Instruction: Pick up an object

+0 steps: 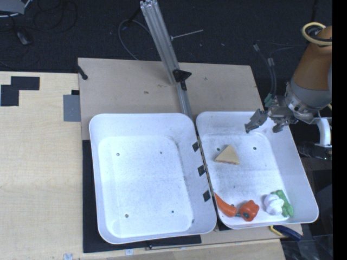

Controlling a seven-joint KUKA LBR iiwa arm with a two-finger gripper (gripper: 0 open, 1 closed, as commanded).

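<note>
In the right bin (303, 183) lie a tan wedge (228, 155) near the middle, an orange carrot (225, 206) and a red pepper (249, 210) at the front edge, and a white and green vegetable (277, 203) in the front right corner. My gripper (265, 122) hovers over the bin's back edge, behind and to the right of the wedge. Its two fingers are spread apart with nothing between them.
The left bin (103, 145) stands beside the right one, joined by black clips (201, 170). A slanted aluminium post (164, 42) rises behind the bins. Cables lie on the dark floor at the back.
</note>
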